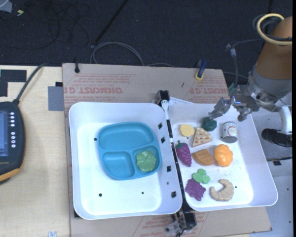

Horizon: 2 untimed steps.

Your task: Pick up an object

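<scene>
As you look down on the table (34,191), you see two white bins side by side: the left bin (84,191) carries a blue divided tray (119,139) with a green leafy toy (146,160) in its lower right compartment, and the right bin (259,181) carries the toy foods. The jaws (233,111) hang over the upper part of the right bin, spread open, with nothing between the fingers; one finger (219,107) points down-left toward a dark green piece (209,124), the other toward a small can (229,131) lying just beside it. You find the remaining candidates below them: a yellow piece (187,130), a wedge-shaped slice (201,137), a purple grape bunch (184,154), a brown slice (204,157), an orange pepper (223,155), a green sprig (201,176) touching a second purple bunch (195,188), and a croissant (222,190) near the lower edge. A pendant (2,137) rests at the table's left edge.
</scene>
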{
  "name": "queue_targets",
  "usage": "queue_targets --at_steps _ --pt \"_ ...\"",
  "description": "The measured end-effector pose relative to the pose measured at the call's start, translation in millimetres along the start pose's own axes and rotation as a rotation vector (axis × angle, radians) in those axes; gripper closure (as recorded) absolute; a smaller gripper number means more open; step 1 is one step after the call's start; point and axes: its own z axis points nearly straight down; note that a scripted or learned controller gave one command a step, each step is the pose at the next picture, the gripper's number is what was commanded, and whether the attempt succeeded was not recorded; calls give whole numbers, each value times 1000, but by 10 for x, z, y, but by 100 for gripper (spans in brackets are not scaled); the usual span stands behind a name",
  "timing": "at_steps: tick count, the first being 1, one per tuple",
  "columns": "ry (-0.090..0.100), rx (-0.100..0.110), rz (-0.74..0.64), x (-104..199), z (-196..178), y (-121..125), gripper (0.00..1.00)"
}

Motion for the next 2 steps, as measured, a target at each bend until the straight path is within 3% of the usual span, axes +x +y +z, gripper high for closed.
queue_targets --at_steps 1,2 --pt "0 10 6 -617 782 -465 0" --pt "3 4 4 -198 1713 -943 0"
